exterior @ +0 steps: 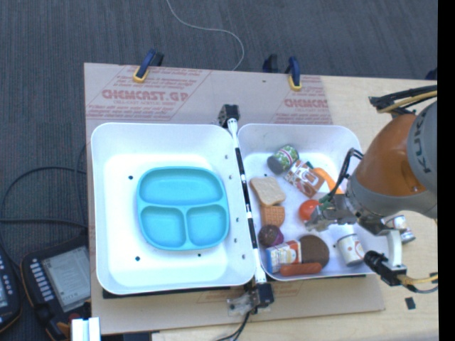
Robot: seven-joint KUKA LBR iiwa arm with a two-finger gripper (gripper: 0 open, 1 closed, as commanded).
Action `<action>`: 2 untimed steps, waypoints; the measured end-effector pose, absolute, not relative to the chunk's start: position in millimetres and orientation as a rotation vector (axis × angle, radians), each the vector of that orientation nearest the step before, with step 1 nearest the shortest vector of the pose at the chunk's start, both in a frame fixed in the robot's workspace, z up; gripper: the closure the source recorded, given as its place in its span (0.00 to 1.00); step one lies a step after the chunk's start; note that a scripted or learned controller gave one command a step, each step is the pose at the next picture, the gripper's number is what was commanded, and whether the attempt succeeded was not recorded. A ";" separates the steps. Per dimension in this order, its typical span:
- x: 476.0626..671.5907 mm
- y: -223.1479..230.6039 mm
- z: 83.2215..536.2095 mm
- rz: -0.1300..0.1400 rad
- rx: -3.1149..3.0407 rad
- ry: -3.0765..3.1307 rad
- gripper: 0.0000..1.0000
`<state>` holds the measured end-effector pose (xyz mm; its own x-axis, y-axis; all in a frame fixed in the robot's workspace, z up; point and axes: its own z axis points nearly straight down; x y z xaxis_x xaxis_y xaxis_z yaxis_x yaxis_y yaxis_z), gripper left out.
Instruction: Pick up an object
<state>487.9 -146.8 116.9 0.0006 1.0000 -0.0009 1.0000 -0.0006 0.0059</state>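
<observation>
The right bin (pixel 334 130) is crowded with toy food: a green can (pixel 286 156), a red-labelled packet (pixel 306 179), a bread slice (pixel 267 190), a cracker (pixel 274 215), a tomato (pixel 309 209), a purple fruit (pixel 270 236), a brown disc (pixel 313 250), a sausage (pixel 301 268) and a white cup (pixel 349 249). An orange piece (pixel 325 176) is partly hidden beside the arm (pixel 394 172). The gripper (pixel 323 217) is seen low over this bin, just beside the tomato; whether the fingers are apart or together cannot be told, and nothing is seen clamped between them.

In the left bin (pixel 114 141) a blue divided tray (pixel 183 207) is laid flat near the middle. The two bins are set touching, side by side, on a board (pixel 178 94) printed with red lettering and held by clamps (pixel 146 64) at its far edge. The board is borne by a pale wooden bench (pixel 398 318). Beyond it dark grey carpet (pixel 71 20) is seen, crossed by a thin white cable (pixel 206 27). A dark handheld unit (pixel 53 279) with black cables lies at the lower left.
</observation>
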 end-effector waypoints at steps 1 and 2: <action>487.9 -146.8 116.9 0.006 2.218 2.217 0.00; 488.4 -146.7 126.4 0.005 2.218 2.217 1.00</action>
